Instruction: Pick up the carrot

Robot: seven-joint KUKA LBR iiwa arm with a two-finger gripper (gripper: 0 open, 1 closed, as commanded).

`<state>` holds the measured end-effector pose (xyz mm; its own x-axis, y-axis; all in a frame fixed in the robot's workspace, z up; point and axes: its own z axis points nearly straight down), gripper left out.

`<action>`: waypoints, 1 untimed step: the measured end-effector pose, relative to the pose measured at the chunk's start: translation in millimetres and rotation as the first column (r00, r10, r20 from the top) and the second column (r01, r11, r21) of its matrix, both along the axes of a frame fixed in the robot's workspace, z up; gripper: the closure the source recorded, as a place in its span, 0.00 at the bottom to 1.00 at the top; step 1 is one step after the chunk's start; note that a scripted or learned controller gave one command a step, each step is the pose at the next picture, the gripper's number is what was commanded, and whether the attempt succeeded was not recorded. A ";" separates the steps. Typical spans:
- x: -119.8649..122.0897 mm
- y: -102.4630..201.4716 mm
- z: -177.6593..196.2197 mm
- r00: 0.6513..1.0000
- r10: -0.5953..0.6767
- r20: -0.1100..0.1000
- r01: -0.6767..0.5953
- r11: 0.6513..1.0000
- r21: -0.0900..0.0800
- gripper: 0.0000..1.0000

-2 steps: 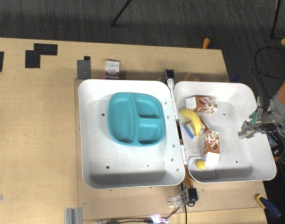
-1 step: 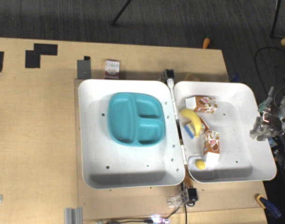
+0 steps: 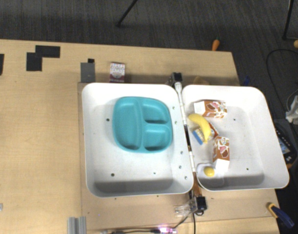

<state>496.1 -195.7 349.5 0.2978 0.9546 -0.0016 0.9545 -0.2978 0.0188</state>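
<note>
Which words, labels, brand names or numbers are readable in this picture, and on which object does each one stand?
None can be read.
Printed packets in the right bin: print blurred.
Small patterned tag on the bench behind the left bin: too small to read.

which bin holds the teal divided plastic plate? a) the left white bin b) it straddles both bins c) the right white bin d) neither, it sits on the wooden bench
a: the teal divided plastic plate lies flat inside the left shallow white bin, while the yellow banana and the snack packets lie in the right white bin.
</note>
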 end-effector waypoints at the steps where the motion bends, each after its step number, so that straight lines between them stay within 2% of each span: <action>1: -7.5 80.1 -65.7 0.995 0.098 -0.016 -0.098 0.995 0.009 1.00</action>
<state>488.6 -115.6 283.8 0.2031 0.9792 0.0021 0.9792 -0.2031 0.0006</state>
